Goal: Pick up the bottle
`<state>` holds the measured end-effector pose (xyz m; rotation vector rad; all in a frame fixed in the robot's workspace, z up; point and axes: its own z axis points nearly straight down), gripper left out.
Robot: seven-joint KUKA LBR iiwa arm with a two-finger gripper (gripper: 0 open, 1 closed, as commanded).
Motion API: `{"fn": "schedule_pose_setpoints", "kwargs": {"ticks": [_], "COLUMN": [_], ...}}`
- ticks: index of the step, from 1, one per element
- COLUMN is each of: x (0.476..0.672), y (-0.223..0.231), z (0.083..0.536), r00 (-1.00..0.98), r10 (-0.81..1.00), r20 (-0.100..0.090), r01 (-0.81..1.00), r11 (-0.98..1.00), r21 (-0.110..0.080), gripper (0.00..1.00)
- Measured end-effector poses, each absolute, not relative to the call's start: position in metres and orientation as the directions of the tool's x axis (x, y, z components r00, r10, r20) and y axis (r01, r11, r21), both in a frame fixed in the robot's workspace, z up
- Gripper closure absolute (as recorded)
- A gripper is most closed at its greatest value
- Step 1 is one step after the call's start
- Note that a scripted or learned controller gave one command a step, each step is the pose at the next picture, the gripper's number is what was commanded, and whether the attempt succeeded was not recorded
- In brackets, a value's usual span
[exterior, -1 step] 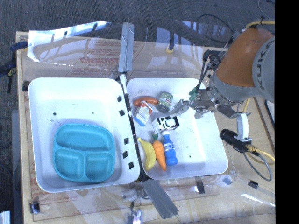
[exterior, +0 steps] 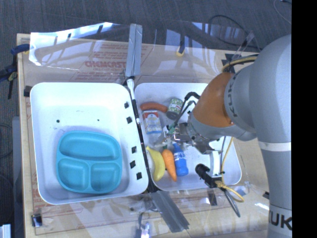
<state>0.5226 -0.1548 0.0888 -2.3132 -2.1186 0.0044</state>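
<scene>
Bottle [exterior: 180, 163], blue with white cap, lies in right bin [exterior: 233, 170] beside carrot [exterior: 170, 164] and banana [exterior: 157, 163]. Gripper [exterior: 177, 139] sits directly above bottle's cap end, near touching. Gripper's opening: cannot tell, hidden by the wrist.

This looks like a robotics lab. A grey industrial arm [exterior: 262, 103] with an orange band reaches over a worktop [exterior: 74, 66] bearing 2 shallow white bins [exterior: 44, 98] (toy food lies in the right one). Clear plastic sheeting, loose cables [exterior: 225, 21] and dark carpet [exterior: 59, 6] surround the setup.
</scene>
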Motion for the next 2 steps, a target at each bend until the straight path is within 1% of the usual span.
{"fn": "schedule_pose_setpoints", "kwargs": {"ticks": [1, 2], "x": [0.523, 0.575], "y": [-0.156, -0.088], "z": [0.095, 0.189], "r00": [0.086, 0.160], "r10": [0.996, 0.987], "r20": [0.001, 0.001], "r01": [0.996, 0.987], "r11": [-0.086, -0.160], "r21": [-0.010, -0.006], "gripper": [1.00, 1.00]}}
